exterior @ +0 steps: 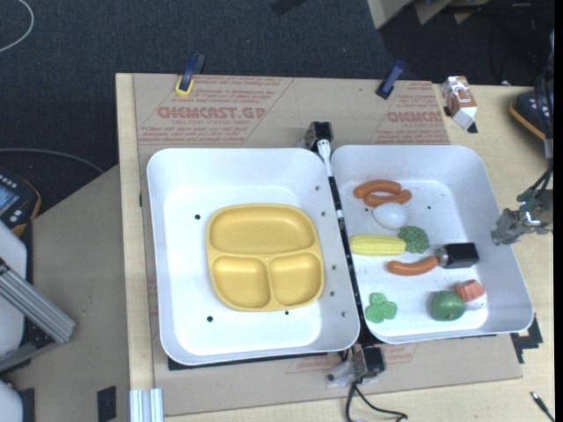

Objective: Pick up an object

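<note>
Cardboard [290,104] covers the bench under two white bins, the left bin [171,236] bearing a yellow divided tray [264,255], the right bin [493,236] toy foods including a corn cob [376,245], while the gripper [513,224] hangs beside its right rim, its state untellable.

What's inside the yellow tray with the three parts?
Nothing sits in the yellow tray; all three compartments show bare. It lies in the left bin. The bin floor beneath the tray is covered.

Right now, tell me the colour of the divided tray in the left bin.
Yellow divided tray, seen in the camera view.
</note>
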Robot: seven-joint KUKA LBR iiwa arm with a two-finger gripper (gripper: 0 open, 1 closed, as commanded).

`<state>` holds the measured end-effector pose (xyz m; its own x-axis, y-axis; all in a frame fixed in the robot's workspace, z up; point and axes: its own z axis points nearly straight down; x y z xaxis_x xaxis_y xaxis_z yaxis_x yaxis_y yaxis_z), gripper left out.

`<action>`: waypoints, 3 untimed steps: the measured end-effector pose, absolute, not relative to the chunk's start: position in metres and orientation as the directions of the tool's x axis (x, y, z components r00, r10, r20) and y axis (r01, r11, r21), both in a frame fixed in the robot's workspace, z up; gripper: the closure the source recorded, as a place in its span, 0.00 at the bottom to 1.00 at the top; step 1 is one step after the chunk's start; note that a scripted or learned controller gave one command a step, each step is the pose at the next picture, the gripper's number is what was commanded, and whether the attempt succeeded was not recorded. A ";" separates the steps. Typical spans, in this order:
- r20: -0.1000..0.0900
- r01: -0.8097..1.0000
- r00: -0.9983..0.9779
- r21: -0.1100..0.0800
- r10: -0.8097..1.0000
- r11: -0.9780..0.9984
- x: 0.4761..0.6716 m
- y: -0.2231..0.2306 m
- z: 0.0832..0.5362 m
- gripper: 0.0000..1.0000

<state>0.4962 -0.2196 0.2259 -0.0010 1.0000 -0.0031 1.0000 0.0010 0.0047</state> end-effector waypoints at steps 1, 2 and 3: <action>0.000 1.000 -0.007 0.005 1.000 0.007 0.514 -0.167 0.236 1.00; 0.002 1.000 -0.005 0.000 1.000 0.005 0.519 -0.114 0.238 1.00; 0.000 1.000 -0.005 0.003 1.000 0.005 0.532 -0.064 0.240 1.00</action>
